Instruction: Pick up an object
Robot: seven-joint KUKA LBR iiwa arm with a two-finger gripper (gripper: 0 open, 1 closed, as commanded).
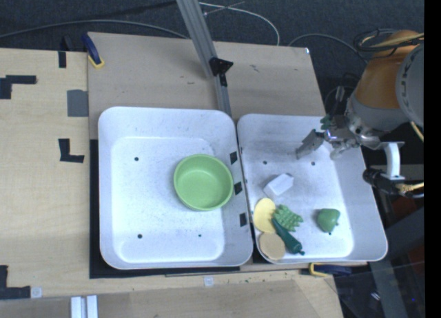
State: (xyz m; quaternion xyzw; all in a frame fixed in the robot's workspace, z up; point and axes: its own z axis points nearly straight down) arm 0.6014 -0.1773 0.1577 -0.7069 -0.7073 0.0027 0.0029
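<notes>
- Nearest the camera: toy cluster at the right bin's (358,237) front-left corner, a yellow piece (264,213), a tan disc (272,246) and a dark green leafy toy (286,226), all touching or overlapping.
- Green pepper-like toy (329,219) sits alone, at about 3 o'clock from that cluster, well apart from it.
- White block (279,185) lies mid-bin, just up from the cluster, with bare floor around it.
- Left bin (114,172) holds one green bowl (202,182), right of centre.
- Gripper (318,142) hovers over the right bin's back-right area, with nothing between the fingers. Fingers look spread, one grey tip pointing toward 8 o'clock, but it's blurry, so low confidence.
- No object picked yet; my read is that it's in the approach phase.
- Key relation: the block lies at about 7 o'clock from the fingers and is the nearest target. The pepper lies at about 6 o'clock, a bit farther.
- Block's long axis runs roughly from 8 to 2 o'clock, so the jaws should close across it, on the 11-to-5 line.
- Risk: the block is low and flat, so the fingers may slide over it. The cluster is a worse choice because its pieces are tangled.
</notes>
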